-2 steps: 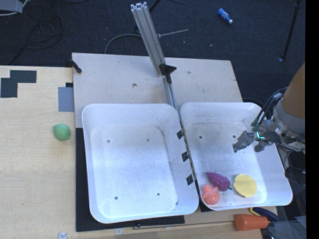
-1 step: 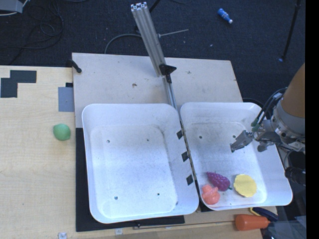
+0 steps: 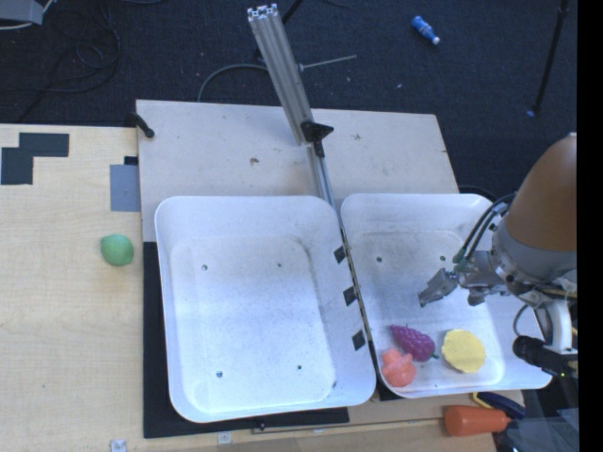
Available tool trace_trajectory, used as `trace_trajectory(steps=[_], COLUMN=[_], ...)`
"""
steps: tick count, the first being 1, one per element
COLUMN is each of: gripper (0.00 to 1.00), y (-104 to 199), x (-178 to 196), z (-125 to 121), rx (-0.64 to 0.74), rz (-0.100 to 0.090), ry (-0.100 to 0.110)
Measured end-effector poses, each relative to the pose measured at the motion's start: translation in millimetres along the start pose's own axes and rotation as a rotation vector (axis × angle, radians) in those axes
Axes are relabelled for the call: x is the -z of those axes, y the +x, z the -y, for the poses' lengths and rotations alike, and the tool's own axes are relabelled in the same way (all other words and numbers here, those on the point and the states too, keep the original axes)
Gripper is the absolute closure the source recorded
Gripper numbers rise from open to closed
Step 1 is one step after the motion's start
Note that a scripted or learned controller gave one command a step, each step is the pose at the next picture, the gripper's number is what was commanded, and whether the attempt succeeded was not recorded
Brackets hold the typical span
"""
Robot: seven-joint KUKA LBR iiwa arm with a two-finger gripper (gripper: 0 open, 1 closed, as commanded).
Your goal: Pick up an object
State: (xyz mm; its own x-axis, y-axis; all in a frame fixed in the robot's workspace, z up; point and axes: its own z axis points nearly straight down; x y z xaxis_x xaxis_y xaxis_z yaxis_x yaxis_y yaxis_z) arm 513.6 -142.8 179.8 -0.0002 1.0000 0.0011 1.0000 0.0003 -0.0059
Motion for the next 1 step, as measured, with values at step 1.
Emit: trace_trajectory(steps=[1], gripper=[0.0], y=[-0.5], x=[-42.8], z=[3.2], rx=[0.0], rz=[0.0], ry=[-0.002])
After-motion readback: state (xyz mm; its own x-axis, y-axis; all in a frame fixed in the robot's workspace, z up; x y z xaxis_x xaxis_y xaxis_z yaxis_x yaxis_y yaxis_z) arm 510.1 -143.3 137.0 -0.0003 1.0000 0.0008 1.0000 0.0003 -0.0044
